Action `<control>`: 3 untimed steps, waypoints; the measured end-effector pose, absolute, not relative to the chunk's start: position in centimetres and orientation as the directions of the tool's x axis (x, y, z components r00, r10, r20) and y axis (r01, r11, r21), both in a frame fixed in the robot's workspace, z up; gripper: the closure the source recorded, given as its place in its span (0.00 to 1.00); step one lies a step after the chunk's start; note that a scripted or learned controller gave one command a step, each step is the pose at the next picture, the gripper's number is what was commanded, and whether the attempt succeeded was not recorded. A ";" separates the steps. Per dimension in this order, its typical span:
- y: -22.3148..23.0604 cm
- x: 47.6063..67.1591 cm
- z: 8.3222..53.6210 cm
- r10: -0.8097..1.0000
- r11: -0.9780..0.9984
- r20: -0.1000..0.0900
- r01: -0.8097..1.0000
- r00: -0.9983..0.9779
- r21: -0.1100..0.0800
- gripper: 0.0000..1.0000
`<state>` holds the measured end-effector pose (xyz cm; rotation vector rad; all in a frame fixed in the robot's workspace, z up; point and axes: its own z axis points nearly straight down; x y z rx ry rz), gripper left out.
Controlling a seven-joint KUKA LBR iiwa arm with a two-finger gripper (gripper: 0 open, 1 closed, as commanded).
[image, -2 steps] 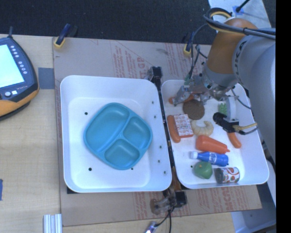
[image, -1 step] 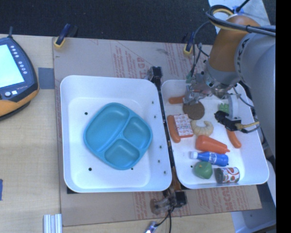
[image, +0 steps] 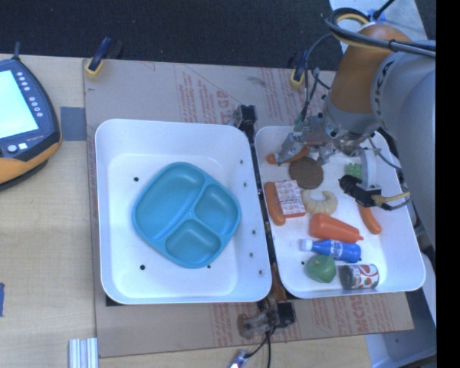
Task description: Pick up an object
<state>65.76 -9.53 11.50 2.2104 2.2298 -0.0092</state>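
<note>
Your claw (image: 305,149) hangs low over the far end of the right white bin (image: 411,271), just above a round brown cookie-like disc (image: 307,172), and you cannot tell from this slant whether it is wide, narrow or gripping anything. Around the disc lie a pale curled croissant-shaped piece (image: 320,201), a red-and-white packet (image: 290,198) and an orange carrot (image: 334,228), with a blue-and-white tube (image: 331,248) nearer you. Beyond them on the bench, the left white bin (image: 115,274) holds a blue divided plastic tray (image: 186,214).

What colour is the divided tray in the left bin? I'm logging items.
Light blue; the divided tray shows clearly in the camera view.
</note>
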 end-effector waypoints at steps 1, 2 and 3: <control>-9.6 65.8 12.5 1.000 0.008 -0.007 1.000 -0.008 0.000 1.00; -9.6 65.8 12.5 1.000 0.008 -0.007 1.000 -0.008 -0.001 0.00; -9.8 65.8 13.6 1.000 0.007 -0.009 1.000 -0.007 0.005 1.00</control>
